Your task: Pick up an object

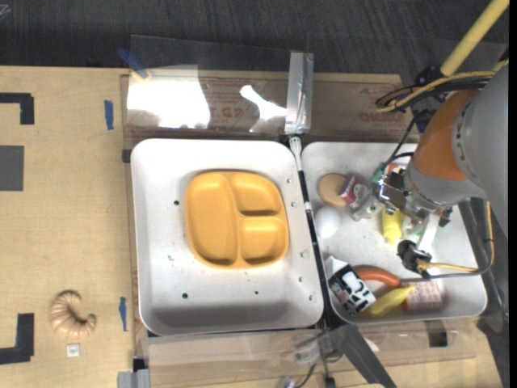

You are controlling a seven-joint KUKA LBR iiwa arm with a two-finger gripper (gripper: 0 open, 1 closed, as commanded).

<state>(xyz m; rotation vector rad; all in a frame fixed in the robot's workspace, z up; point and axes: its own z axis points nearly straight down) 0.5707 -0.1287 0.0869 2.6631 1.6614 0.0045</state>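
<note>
Apparently the reach is in hand: the gripper (397,210) is lowered near the right bin's (472,297) middle beside a yellow object (390,228); its grasp cannot be told. Closing and lifting are called for next.

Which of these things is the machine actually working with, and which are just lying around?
Part of the job:
- gripper on the arm, down in the right bin
- that bin's jumble: banana, tan round piece, white ball

Just lying about:
- left bin holding a yellow divided plate
- curled croissant-like toy on the bench
</note>
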